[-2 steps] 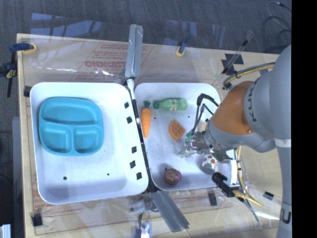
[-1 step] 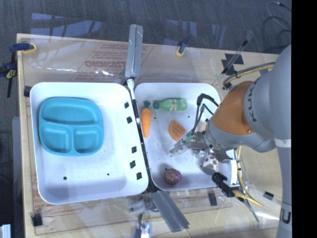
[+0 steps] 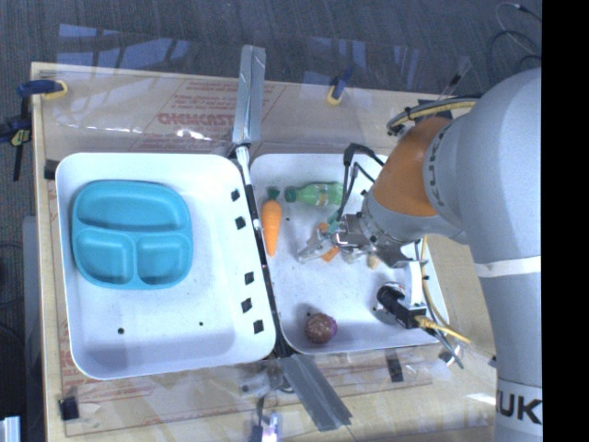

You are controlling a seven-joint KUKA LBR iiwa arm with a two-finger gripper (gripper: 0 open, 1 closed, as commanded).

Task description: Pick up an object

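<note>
My gripper is low in the right bin, near its middle, reaching in from the right. A small orange piece lies right against the gripper, and I cannot tell whether it is held. An orange carrot lies to the gripper's left, along the bin's left wall. A green bottle lies on its side at the back of the bin, just beyond the gripper. A dark reddish round fruit rests near the front wall.
The left bin holds a blue divided tray in its back left part. A ridge with black clips separates the two bins. The grey arm covers the right bin's right side.
</note>
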